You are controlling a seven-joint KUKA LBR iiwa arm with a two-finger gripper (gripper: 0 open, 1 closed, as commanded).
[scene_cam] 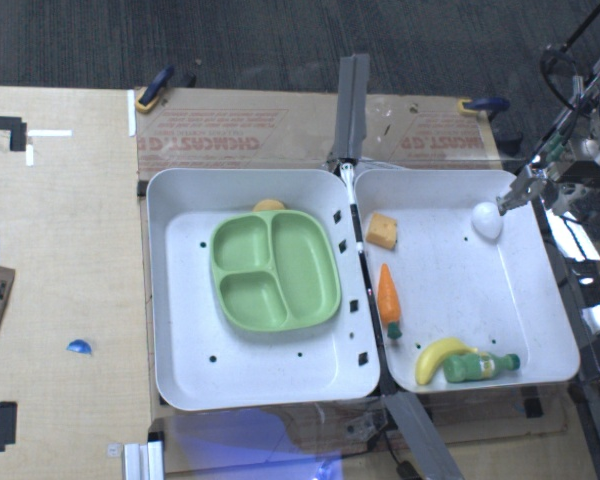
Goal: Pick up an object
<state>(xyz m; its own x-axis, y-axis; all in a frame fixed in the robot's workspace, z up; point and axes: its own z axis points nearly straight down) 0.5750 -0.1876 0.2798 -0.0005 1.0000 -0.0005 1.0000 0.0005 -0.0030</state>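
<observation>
Two shallow white bins sit side by side on a bench, seen from above at a slant. The left bin (180, 368) holds a green divided plate (276, 269) with three compartments, lying flat near the middle. A small yellow-orange object (269, 206) peeks out from behind the plate's far edge, mostly hidden.

The right bin (450, 298) holds several small items. A tan, cube-like piece that looks like bread or cheese (382, 231) lies near the far left corner. Nearer the viewer, a toy carrot (389, 301) rests along the left wall, its green top pointing toward the viewer. At the near edge a yellow banana (439, 358) lies just beside a green bottle (482, 366) on its side; the two appear to touch. A white, rounded object (487, 221) sits near the far right corner.

The gripper (513, 196) reaches in from the right at the bin's far right corner, its tip just beside the white object. The tip is small and dim, so I cannot tell how it is set or whether it has hold of anything
</observation>
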